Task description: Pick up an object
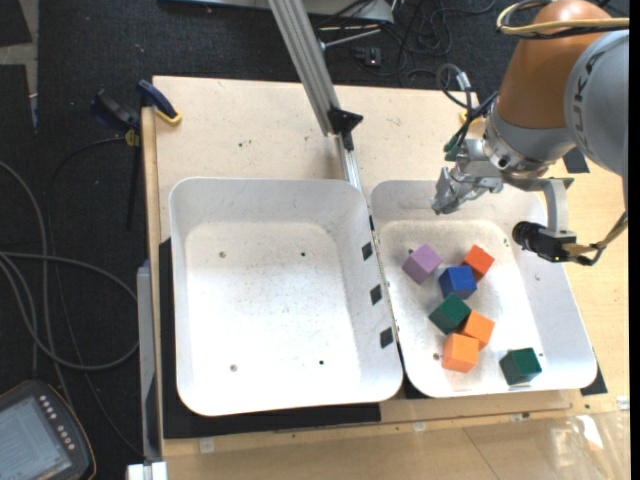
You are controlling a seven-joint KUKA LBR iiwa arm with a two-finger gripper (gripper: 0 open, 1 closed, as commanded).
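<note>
Dark carpet surrounds a pale wooden bench (250,118) that carries two shallow white bins side by side. Nearest the camera, at the lower left corner, a grey screened device (35,438) lies on the floor, with black cables (60,298) looping beside it; no writing on it can be read.

On the bench, the left bin (200,368) has only dark specks on its floor. The right bin (570,338) holds seven blocks. Closest to the front edge sit a dark green block (520,365) and an orange block (460,352), slightly apart. Just behind the orange one a second orange block (479,327) touches another dark green block (450,313). Behind these lies a blue block (458,280), with a red-orange block (479,260) against its far right corner and a purple block (423,262) a little to its left. That makes three orange or red-orange, two green, one blue, one purple.

Farther back, the gripper (447,200) hangs over the far rim of the right bin, apart from every block, and nothing shows between its tips; whether they are spread or pressed together cannot be told. The grey arm with its orange band (545,58) reaches in from the right.

Beyond the bins, a slanted aluminium rail (300,48) crosses the bench, and a blue and yellow clamp (150,103) grips its far left corner.
</note>
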